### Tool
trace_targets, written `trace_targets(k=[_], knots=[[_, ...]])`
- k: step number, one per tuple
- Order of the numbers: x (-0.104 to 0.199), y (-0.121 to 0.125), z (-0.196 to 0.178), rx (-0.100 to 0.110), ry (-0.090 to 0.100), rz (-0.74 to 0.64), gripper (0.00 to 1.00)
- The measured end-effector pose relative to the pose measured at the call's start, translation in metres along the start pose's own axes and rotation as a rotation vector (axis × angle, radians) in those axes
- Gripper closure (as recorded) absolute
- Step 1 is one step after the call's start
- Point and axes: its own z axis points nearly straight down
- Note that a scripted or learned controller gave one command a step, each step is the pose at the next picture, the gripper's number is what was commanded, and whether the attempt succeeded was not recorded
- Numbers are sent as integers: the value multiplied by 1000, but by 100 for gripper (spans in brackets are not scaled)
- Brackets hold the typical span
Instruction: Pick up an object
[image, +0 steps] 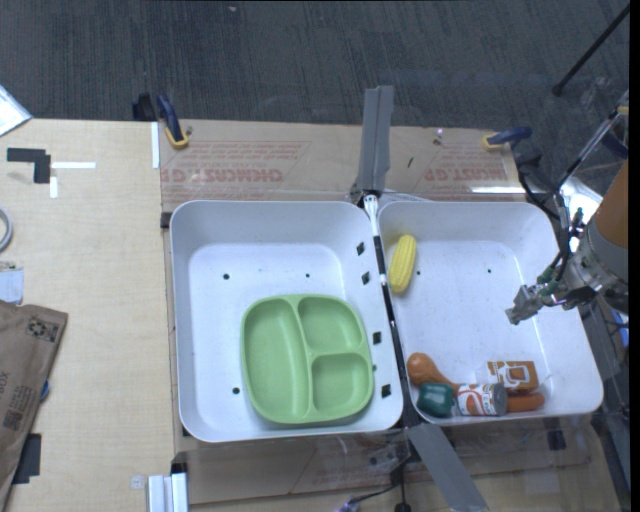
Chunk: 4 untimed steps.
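Yellow corn cob (402, 263) upright-ish, right bin far-left wall; orange carrot (421, 368), small can (482, 399) near front edge.

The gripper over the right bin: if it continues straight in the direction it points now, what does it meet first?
The gripper points toward the picture's left and somewhat downward. Going straight on, it would probably meet bare floor of the right bin first. The corn cob lies farther along and higher in the picture, probably off that line, though depth is unclear.

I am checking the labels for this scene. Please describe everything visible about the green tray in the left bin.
The green tray is a pale green divided plate, plastic by its look, with rounded corners and three compartments: one long, two smaller. All hold nothing. It lies flat and upright on the floor of the left bin, toward the near right corner. Nothing touches it except the bin floor.
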Motion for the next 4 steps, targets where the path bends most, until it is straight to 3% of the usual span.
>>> trace_targets(k=[1, 2, 3, 4], knots=[[71, 23, 59, 2, 1, 6, 100], [74, 74, 49, 2, 0, 43, 100], [22, 92, 46, 1, -1, -1, 100], [-37, 84, 67, 1, 0, -125, 100]])
